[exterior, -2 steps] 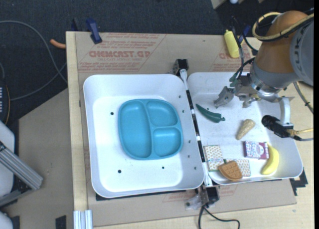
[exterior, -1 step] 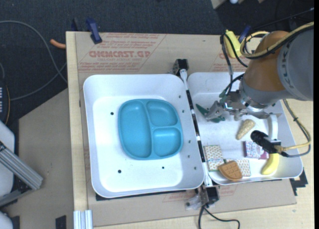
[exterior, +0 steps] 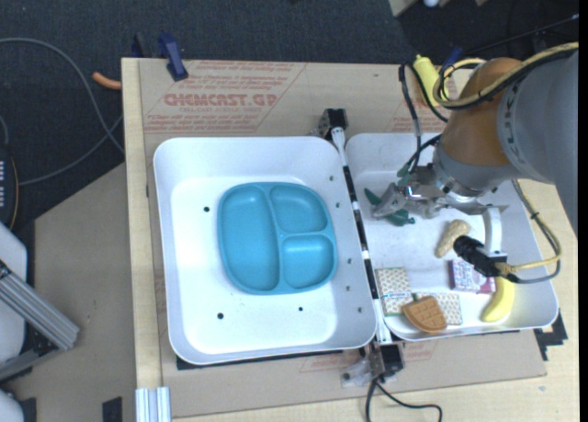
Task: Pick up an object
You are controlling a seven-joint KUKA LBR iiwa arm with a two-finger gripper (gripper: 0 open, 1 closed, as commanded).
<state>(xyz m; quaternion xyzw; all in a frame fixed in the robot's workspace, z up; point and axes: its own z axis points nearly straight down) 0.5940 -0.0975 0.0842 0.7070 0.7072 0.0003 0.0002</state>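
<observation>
My gripper (exterior: 404, 194) reaches down into the right bin (exterior: 537, 227) near its left wall, below the grey arm with the orange band (exterior: 478, 126). A small dark green object (exterior: 390, 211) lies right at the gripper's tip, touching or nearly touching it. Further toward the front lie a beige peanut-shaped piece (exterior: 449, 237), a yellow banana (exterior: 498, 302), a pink and purple packet (exterior: 465, 275), a pale patterned box (exterior: 395, 284) and a brown cookie-like piece (exterior: 425, 314).
The left bin (exterior: 184, 227) holds a blue divided plate (exterior: 276, 236). A black clip (exterior: 333, 121) sits at the back where the two bins meet. Cables (exterior: 528, 268) loop from the arm over the right bin.
</observation>
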